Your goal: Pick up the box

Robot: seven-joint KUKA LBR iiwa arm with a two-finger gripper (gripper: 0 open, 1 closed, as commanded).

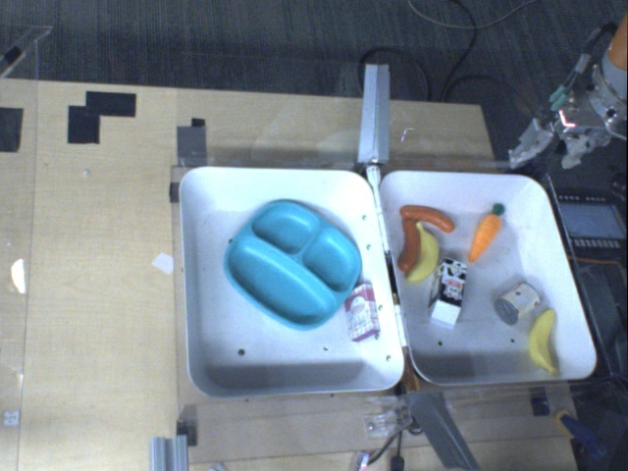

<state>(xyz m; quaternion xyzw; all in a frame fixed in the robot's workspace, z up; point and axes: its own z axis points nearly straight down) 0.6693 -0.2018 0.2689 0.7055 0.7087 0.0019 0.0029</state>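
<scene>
**Bench and floor, seen from above**

A pale wooden benchtop (98, 292) filled the left and centre. Black patches (98, 111) lay on it toward 10 o'clock. Dark grey carpet (245, 18) ran across the top, with a thin cable (461, 13) looping at 1 o'clock. A metal post (375, 116) stood at 12 o'clock. Light was even and soft.
</scene>
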